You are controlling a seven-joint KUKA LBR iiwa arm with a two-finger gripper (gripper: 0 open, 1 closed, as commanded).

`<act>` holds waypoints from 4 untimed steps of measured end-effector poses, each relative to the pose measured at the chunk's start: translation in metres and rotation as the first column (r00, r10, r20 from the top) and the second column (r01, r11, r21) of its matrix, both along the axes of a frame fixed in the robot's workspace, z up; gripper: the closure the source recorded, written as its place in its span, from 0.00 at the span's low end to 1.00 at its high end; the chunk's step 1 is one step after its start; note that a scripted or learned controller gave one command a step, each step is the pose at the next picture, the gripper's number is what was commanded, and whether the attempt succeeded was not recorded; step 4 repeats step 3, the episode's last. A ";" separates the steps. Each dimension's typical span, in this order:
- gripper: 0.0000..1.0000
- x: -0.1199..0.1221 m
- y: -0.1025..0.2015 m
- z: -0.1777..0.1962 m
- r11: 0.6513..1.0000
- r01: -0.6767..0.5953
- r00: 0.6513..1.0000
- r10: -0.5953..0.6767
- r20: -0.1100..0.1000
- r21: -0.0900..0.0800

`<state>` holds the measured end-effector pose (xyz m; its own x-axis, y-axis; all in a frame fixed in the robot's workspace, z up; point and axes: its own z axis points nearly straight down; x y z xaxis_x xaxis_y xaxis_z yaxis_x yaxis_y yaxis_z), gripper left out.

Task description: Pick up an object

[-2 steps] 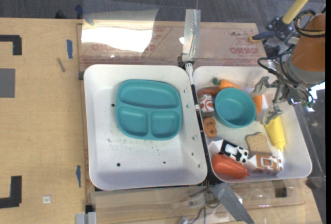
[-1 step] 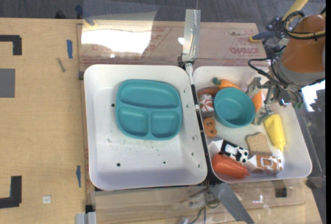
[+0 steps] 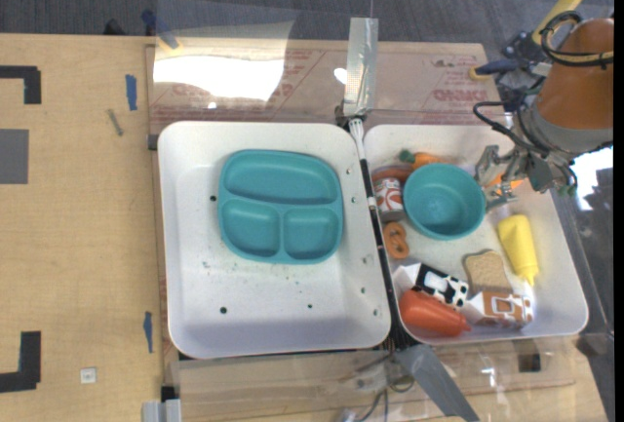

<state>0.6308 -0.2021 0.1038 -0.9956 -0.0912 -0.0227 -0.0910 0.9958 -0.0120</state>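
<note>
Pincer over the right bin's far right corner, fingers spread, nothing between them.

Just beside it sits a teal bowl; nearer lie a yellow piece, toast slice and red pepper. The left bin on the worktop holds a teal divided plate.
</note>
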 end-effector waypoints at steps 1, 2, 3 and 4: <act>1.00 0.028 0.033 0.112 0.999 0.038 0.999 -0.038 -0.001 0.008; 1.00 0.002 -0.010 -0.006 0.965 -0.262 0.965 0.263 -0.019 0.009; 0.00 0.007 -0.010 0.004 0.965 -0.263 0.965 0.263 -0.004 0.002; 0.00 0.007 -0.010 0.004 0.965 -0.263 0.965 0.263 -0.004 0.002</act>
